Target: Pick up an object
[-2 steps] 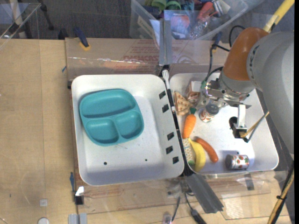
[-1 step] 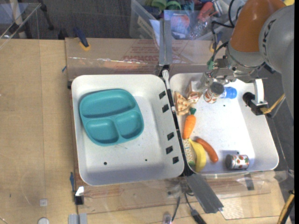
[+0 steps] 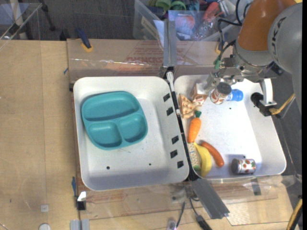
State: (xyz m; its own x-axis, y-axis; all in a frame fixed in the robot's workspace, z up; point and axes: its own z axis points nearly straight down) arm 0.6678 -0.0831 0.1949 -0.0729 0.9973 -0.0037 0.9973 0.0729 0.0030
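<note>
My end effector (image 3: 219, 83) hangs low over the far part of the right bin (image 3: 261, 133), right above a small can (image 3: 218, 96) with a blue object (image 3: 235, 96) just beside it; I cannot tell how far it is open, nor whether it has hold of anything. Nothing looks lifted, so I judge the pick not yet done: the grasp and the raise are both left.

Nearest the camera in this bin lie a spotted can (image 3: 243, 165) on its side, a banana (image 3: 203, 159) and a sausage (image 3: 213, 153) touching it. Further up along the divider sits a carrot (image 3: 194, 129), then a pizza slice (image 3: 188, 106), near the small can.

In the left bin (image 3: 158, 95) rests a teal divided plate (image 3: 114, 119). Beyond both bins, on the counter (image 3: 33, 128), stands a clear tub of mixed toys (image 3: 187, 4).
</note>
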